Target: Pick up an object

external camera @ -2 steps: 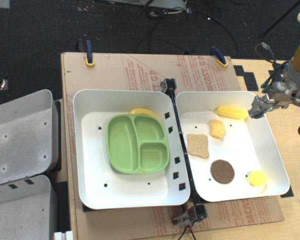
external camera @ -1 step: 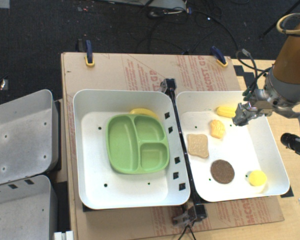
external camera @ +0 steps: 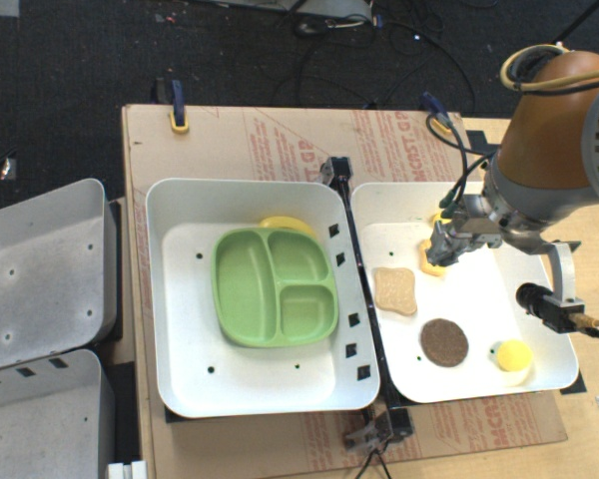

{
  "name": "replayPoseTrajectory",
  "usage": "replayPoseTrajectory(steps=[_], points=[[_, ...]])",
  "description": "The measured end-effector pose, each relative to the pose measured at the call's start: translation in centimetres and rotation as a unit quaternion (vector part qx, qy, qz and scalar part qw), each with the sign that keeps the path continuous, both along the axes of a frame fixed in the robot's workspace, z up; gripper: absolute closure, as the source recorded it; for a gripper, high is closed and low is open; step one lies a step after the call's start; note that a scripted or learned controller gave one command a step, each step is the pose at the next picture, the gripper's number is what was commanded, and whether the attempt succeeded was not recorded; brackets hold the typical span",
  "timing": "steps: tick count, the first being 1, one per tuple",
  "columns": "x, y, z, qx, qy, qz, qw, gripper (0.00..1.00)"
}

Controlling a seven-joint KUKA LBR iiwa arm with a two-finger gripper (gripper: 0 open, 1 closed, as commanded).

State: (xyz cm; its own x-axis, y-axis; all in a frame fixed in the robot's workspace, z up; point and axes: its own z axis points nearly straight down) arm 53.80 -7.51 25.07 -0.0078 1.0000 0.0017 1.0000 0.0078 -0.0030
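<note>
Nearest the camera, along the front of the right bin (external camera: pixel 539 382), a small yellow ball (external camera: pixel 513 355) is seen beside a brown round disc (external camera: pixel 444 342), the two lying apart on the white floor. Just behind the disc, a tan slice of toy bread (external camera: pixel 395 290) is laid close to the divider between the bins. Farther back, the gripper (external camera: pixel 443 249) is lowered over a yellow object (external camera: pixel 434 264) near the middle of the right bin; only a small part of that object is shown beneath the tool, and contact between them cannot be judged. How far the tool is open cannot be told, and nothing is clearly seen in its hold. The orange band (external camera: pixel 554 133) of the arm is seen above and to the right of it. In the left bin (external camera: pixel 170 297), a green divided tray (external camera: pixel 277 286) is set slightly askew at the centre, with a yellow item (external camera: pixel 287 225) partly hidden behind its far edge. Both bins are carried on a cardboard sheet (external camera: pixel 240 138).
</note>
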Motion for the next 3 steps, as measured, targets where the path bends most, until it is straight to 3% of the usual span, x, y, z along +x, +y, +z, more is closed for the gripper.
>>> replayPoseTrajectory(steps=[1, 3], points=[[-1.6, 5.2, -0.1, 0.0001, 0.000, 0.000, 1.0000, 1.00], [-1.7, 15.8, -1.5, -0.0006, 0.000, 0.000, 1.0000, 1.00]])
